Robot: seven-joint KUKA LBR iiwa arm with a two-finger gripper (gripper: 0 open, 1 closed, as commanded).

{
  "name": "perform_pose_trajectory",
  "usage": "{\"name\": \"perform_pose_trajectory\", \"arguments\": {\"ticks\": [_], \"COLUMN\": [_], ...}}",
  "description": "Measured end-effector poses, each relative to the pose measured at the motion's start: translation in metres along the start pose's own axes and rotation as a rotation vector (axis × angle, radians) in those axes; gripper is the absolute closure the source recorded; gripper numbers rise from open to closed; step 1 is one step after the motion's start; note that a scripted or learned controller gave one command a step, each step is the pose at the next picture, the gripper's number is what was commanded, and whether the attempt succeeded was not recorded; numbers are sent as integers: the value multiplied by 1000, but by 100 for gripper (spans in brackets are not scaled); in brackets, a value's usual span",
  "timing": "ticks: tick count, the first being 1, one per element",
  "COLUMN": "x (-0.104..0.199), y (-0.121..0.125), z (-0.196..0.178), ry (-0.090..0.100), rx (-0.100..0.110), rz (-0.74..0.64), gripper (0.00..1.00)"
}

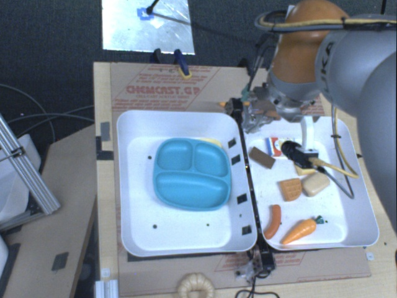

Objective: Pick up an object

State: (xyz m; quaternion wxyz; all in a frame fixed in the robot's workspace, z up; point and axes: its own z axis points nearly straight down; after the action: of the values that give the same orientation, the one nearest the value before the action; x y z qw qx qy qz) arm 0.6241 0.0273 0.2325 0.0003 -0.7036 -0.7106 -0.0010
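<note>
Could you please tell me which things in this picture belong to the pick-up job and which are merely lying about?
For the job:
- orange toy carrot
- reddish toy sausage
- tan square cracker
- beige rounded block
- brown rectangular bar
- right white bin

Lying about:
- blue divided plastic plate
- left white bin
- pale ring
- blue clamp

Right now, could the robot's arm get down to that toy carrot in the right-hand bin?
Probably yes. The carrot lies in the open near the front of the right bin, with nothing on top of it; the sausage lies beside it, apart. The arm hangs over the bin's far end.
</note>
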Motion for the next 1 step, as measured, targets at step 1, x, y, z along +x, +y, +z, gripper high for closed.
{"name": "perform_pose_trajectory", "arguments": {"ticks": [1], "x": [2], "y": [0], "z": [12], "ry": [-2], "rx": [0], "rz": [4], "gripper": [100]}}
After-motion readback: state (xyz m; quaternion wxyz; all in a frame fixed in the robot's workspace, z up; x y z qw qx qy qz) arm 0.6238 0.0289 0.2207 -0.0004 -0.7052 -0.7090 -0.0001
